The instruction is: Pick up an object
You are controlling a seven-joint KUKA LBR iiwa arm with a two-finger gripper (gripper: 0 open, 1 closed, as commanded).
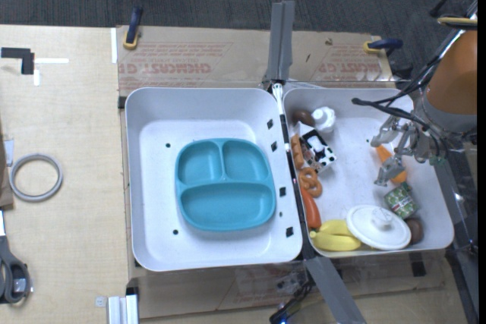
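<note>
**Bystanders on the worktop**

A grey tape roll is lying near the worktop's left edge, with scissors sitting toward the front-left corner. A sheet of brown cardboard is stretching along the back edge, where two blue-and-yellow clamps are gripping it, one at each end.

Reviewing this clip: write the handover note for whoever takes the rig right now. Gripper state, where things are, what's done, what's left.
Gripper: over the right bin, fingers spread beside an orange piece; nothing seen between them.
Right bin also holds a green packet, white lid, banana, carrot, pretzels, cow toy.
Left bin: blue tray.
Done: arm is down in the bin.
Left: close on something and lift it.
</note>
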